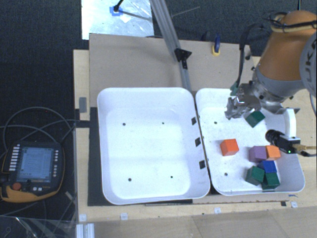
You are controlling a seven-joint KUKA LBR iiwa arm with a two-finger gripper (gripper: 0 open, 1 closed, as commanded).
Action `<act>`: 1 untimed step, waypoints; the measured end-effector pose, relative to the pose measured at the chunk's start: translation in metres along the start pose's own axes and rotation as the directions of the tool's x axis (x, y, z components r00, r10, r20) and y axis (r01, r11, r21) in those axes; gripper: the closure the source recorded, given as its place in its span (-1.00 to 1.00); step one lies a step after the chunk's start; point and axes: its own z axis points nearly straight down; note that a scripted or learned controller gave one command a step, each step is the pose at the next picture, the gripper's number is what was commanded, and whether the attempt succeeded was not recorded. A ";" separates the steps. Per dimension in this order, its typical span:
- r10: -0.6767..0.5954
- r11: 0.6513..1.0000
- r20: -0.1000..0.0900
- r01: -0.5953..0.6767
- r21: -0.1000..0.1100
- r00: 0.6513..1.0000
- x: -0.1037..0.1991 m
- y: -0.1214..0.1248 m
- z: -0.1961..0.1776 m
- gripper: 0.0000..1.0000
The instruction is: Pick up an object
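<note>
can't tell what the gripper point(237, 108) is doing; that green block point(255, 118) beside it could get knocked away on contact.

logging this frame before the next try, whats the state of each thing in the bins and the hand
hand: over the right bin, fingers unclear
dark green block: just beside the hand; held or not, cannot tell
orange block: lying alone on the right bin floor
purple block: lying in the corner cluster
blue block: in the same cluster
left bin: sitting beside the right bin
</note>
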 end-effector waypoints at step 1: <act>-0.001 1.000 -0.001 0.001 0.003 1.000 0.055 0.014 0.019 1.00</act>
